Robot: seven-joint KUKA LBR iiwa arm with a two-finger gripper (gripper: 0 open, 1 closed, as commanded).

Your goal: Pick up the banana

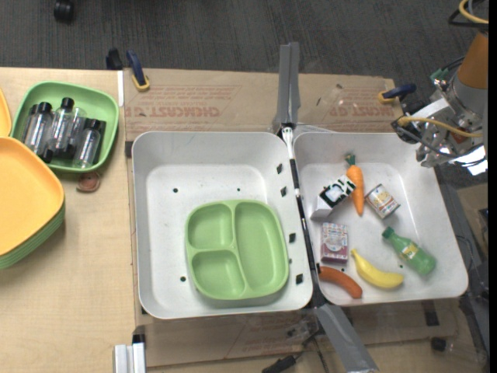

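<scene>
Banana (378, 273) lies flat near the right bin's (446, 208) front wall, so it's reachable. My pincer (435, 142) hangs over that bin's far-right rim; honestly can't tell if it's open.

Yellow banana (378, 272) lies flat, right bin's front

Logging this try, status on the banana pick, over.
Gripper up at right bin's far corner, holding nothing seen. Banana lies loose near front wall. Sausage, box, green bottle crowd it.
</scene>
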